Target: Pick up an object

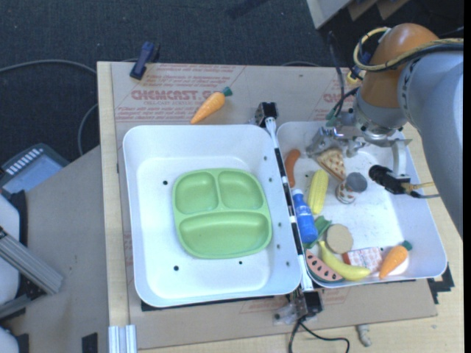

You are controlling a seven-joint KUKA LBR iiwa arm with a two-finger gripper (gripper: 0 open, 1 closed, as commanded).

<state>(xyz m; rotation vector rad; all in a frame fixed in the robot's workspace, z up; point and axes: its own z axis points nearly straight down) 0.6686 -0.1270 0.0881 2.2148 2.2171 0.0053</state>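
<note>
The tool [340,140] is lowered into the far end of the right bin [419,234], just above and touching the pizza slice [333,165]. How far the tool is spread cannot be told, and nothing is seen held. The slice lies directly under and slightly nearward of the tool, its point towards the bin's far wall. The corn cob [318,191] stands just beside it, long axis running near to far, with a small can [347,190] close on the other side. A short straight descent is judged sufficient.

Two white bins [140,197], one green plate [221,213], two carrots [208,107], perhaps two bananas [344,263]
</note>
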